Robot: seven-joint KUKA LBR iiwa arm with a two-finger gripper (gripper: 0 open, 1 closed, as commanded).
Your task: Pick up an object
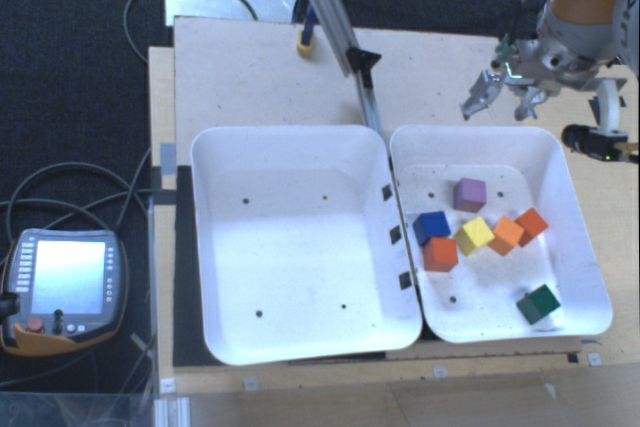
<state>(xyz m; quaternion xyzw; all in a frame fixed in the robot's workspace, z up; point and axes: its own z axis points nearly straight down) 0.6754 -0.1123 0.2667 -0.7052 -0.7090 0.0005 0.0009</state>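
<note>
Six small blocks lie in the right bin [575, 215]: a purple block [470, 194], a blue block [431, 227], a red block [440, 254], a yellow block [475, 235], an orange block [508, 234] touching another orange block [531, 223], and a green block [539, 303] apart near the front corner. The arm is cut off at the top right. Its pincer [506, 102] hangs spread and bare above the surface [260, 75], just behind the right bin. The left bin [205, 215] sits alongside.
</note>
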